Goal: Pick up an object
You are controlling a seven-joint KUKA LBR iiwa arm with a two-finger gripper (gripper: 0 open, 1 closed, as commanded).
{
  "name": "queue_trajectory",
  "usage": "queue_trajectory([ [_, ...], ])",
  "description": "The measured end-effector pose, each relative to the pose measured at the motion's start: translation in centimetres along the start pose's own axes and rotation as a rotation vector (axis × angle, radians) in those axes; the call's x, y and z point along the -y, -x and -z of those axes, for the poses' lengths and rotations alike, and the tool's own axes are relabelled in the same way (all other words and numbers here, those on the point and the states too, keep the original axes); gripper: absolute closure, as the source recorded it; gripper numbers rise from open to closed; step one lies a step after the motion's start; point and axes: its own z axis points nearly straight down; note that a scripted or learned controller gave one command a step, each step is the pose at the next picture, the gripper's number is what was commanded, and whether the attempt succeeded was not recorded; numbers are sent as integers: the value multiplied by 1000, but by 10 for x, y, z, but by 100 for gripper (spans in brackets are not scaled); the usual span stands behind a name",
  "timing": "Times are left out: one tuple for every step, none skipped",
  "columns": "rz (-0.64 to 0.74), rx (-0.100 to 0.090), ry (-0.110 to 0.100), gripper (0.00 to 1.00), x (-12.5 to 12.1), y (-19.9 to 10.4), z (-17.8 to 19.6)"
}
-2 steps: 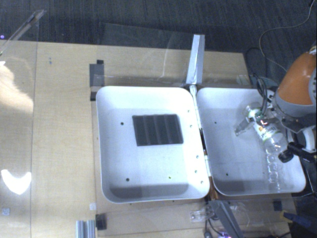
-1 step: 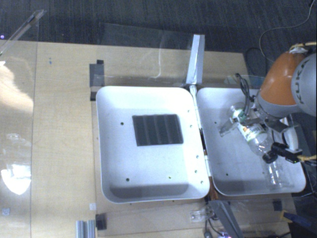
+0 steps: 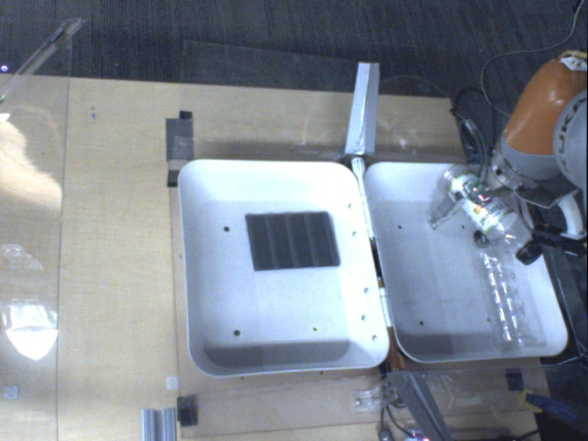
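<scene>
I'm on the approach: my tool (image 3: 478, 208) hangs over the right bin (image 3: 413, 274), grip state unclear; the transparent plastic object (image 3: 508, 303) lies just below it, so descend next.

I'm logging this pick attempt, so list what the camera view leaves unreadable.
- Gripper: small, shiny and blurred over the right bin; whether it grips anything cannot be told.
- Clear object along the right bin's right side: transparent against white, so its shape and kind stay unclear.
- Arm: cut off by the view's right edge.
- Dark ribbed pad in the left bin: too coarse to tell its material.
</scene>
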Motion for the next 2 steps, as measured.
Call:
queue_trajectory([
  [95, -4, -14, 0, -1, 5, 0],
  [97, -4, -14, 100, -1, 4, 10],
])
